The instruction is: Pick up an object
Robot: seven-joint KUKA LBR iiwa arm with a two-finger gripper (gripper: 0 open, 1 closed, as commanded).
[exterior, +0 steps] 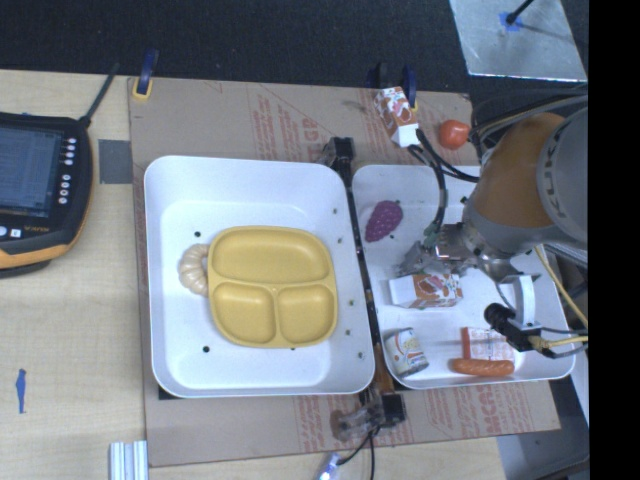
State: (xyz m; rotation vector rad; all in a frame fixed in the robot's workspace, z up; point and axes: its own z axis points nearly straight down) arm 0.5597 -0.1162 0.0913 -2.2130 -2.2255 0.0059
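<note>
Right bin (400,180): grapes (383,220), carton (425,289), can (406,351), sausage (481,368).

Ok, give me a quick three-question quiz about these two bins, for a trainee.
1. True or false: the yellow divided tray lies in the left bin.
2. Which lies nearest the right bin's near edge? A purple grapes B hot dog C white carton
3. Fill in: the gripper is above the ___ bin.

Key: 1 true; 2 B; 3 right.
</note>
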